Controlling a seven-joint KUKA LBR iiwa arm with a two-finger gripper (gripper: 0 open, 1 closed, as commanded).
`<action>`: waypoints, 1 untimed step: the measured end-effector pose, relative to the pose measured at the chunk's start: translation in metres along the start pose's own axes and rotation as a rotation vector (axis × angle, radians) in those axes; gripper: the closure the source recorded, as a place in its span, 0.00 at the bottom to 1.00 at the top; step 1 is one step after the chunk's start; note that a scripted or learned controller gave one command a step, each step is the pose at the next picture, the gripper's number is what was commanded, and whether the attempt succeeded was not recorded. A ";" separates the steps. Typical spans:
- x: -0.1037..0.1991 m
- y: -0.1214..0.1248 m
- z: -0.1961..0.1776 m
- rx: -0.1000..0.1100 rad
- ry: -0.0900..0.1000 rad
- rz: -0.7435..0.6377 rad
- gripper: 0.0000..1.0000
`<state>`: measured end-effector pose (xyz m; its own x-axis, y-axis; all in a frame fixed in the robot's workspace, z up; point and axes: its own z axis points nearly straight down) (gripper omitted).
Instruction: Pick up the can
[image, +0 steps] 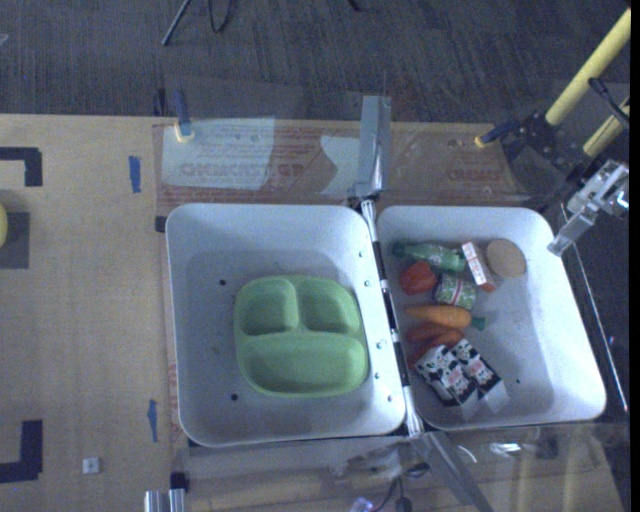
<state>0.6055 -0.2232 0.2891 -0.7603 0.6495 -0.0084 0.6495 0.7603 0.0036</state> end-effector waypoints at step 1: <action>0.026 0.028 0.123 0.002 0.005 0.136 0.00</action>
